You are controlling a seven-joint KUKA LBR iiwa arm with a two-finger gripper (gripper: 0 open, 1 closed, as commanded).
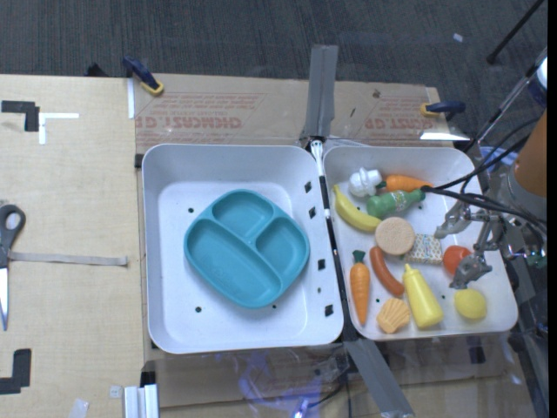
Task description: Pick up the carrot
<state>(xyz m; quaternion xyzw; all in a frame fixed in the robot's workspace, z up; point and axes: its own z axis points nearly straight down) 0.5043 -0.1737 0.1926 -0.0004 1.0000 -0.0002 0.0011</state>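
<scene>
Nearest the camera, at the bottom of the right bin (500,325), lie a ridged orange-yellow shell-shaped toy (393,315), a yellow squeeze bottle (421,297) and a lemon (470,304). The carrot (359,286), orange with a green top, lies lengthwise close to that bin's left wall, lower left of the bin, its point toward the bottom of the frame. Just right of it is a red sausage (385,270), set at a slant. Nothing grips the carrot.

The hand (466,246) hangs over the right side of the same bin, well apart from the carrot, with a red tomato (456,257) just beside its metal fingers (453,220). The 2 fingers are spread apart and hold nothing.

Farther up sit a speckled sponge-like square (426,248), a round tan disc (394,235), a banana (352,211), a green bottle (393,201), a second orange piece (403,183) and a small white object (364,180).

The left bin (161,320) carries a teal divided plate (247,248) with 3 compartments.

On the worktop (65,338) at the left edge of the frame lie scissors (7,251). At the far edge, cardboard (226,111) is clamped with 2 blue-and-yellow clips (144,75), 1 at each end.
</scene>
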